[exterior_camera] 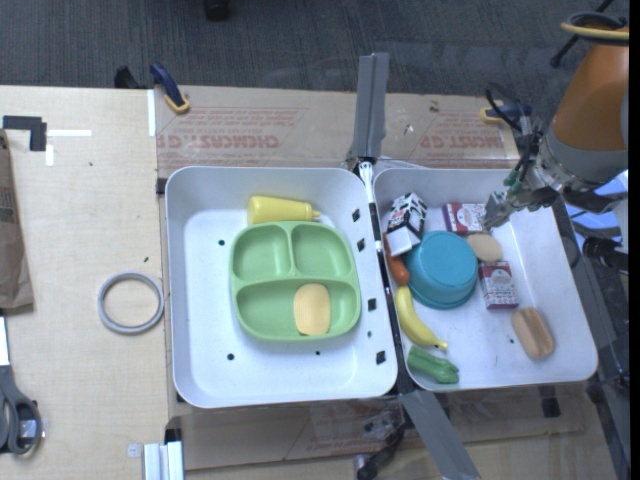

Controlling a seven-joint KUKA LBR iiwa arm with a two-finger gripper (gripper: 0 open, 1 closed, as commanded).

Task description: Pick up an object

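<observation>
Camera view has the claw (497,211) low over the right bin (560,368), just above the beige egg-shaped object (484,247) beside the blue bowl (443,268); its opening I cannot tell. Crowding risks nudging the bowl or red box (463,217), spoiling the grasp.

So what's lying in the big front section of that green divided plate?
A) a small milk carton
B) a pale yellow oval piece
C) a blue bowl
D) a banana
B: a pale yellow oval piece lies in the large compartment of the green divided plate in the left bin.
</observation>
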